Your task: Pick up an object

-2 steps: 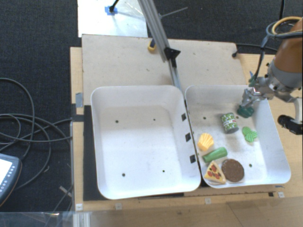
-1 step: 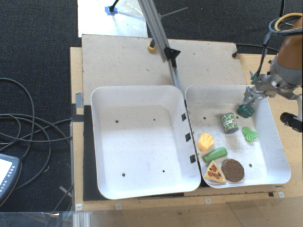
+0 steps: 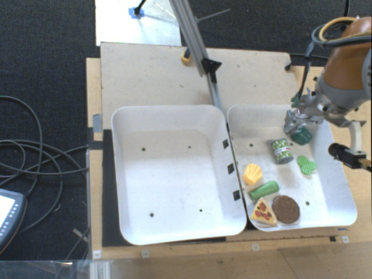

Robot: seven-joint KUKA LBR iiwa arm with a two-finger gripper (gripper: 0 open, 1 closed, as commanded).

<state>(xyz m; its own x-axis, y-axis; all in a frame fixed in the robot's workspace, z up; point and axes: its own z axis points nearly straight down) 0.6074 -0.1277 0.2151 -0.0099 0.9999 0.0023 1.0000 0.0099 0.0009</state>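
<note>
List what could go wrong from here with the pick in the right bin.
1. The gripper sits over a dark green object near the right bin's far rim; whether it is gripped is unclear, so it may slip or stay behind.
2. The green can lies close by and might get knocked.
3. The pizza slice and brown patty touch, so picking one could drag the other.

Arm (image 3: 349, 68) cut off at right edge; tablet (image 3: 9, 217) cropped left.
</note>
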